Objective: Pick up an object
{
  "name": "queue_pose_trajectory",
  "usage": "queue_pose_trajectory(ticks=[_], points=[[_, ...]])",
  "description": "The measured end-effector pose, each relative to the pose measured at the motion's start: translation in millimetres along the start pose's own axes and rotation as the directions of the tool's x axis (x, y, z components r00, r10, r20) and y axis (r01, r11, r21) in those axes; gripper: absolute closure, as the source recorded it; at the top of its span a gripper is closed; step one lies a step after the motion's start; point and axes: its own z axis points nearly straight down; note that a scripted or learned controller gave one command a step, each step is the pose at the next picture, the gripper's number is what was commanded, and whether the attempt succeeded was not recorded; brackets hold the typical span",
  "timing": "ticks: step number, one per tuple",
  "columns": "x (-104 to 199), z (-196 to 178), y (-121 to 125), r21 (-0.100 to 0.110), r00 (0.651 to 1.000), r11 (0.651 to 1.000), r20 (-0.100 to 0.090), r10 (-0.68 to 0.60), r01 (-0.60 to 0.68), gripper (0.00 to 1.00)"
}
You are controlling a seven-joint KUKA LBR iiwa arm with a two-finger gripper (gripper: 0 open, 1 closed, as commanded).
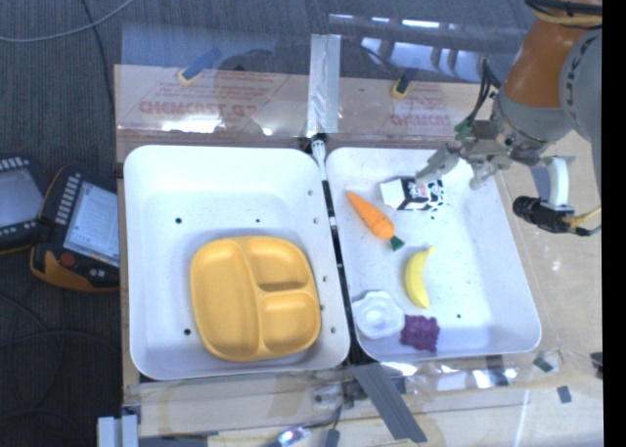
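While the grey arm with its orange band reaches in from the right, its claw [452,167] hovers with fingers spread over the right white bin [509,269], just beside a small black-and-white box [416,196]. Nearby lie an orange plastic carrot [372,216], a yellow banana [418,277] and purple grapes [420,333]. A yellow divided plate [256,295] fills the left white bin [166,201].

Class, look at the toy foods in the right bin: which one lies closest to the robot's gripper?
The carrot. It lies just left of the gripper, near the black-and-white object; the banana and purple grapes sit farther toward the bin's front.
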Motion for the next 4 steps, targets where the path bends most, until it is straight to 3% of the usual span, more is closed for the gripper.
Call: queue_pose_trajectory(ticks=[1,2,3,4], points=[[30,102,-41,-0.005,0.99,0.99,0.001,-0.138,0.138,0.0],[38,104,-116,-0.02,0.98,0.98,0.009,-0.199,0.199,0.0],[39,98,-115,-0.018,0.98,0.98,0.004,-0.199,0.199,1.0],[40,58,-98,0.001,0.998,0.998,0.001,-0.065,0.065,1.0]])
